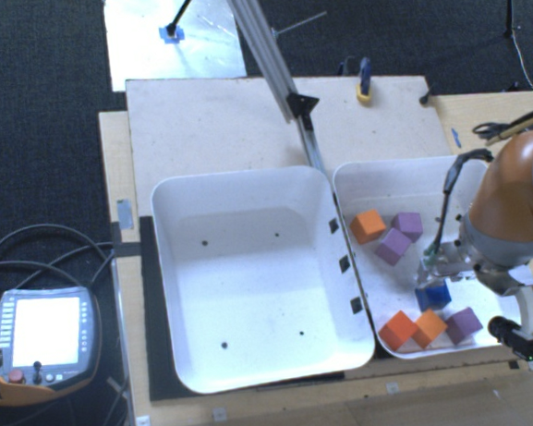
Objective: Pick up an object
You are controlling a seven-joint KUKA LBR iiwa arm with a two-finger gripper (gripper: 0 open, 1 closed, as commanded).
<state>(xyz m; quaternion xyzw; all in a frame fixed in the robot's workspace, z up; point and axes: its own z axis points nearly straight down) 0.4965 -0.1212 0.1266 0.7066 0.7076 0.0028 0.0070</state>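
Dark carpet surrounds the pale wooden bench (239, 108), and at far left we see a grey teach pendant with a bright screen (41, 343) lying among black cables. Next comes the left shallow white bin (176, 289). A slanted aluminium pole (266, 50) runs down to the gap between the bins. In the right shallow white bin (357, 186) we count an orange foam cube (369, 225), two purple cubes (398, 235) near it, then an orange pair (411, 328) and another purple cube (463, 325) along the near wall. A blue cube (433, 295) sits between these groups, directly beneath the gripper (438, 267). We cannot tell how its jaws stand. The grey arm's orange band (522, 190) crowds the right side of this bin.
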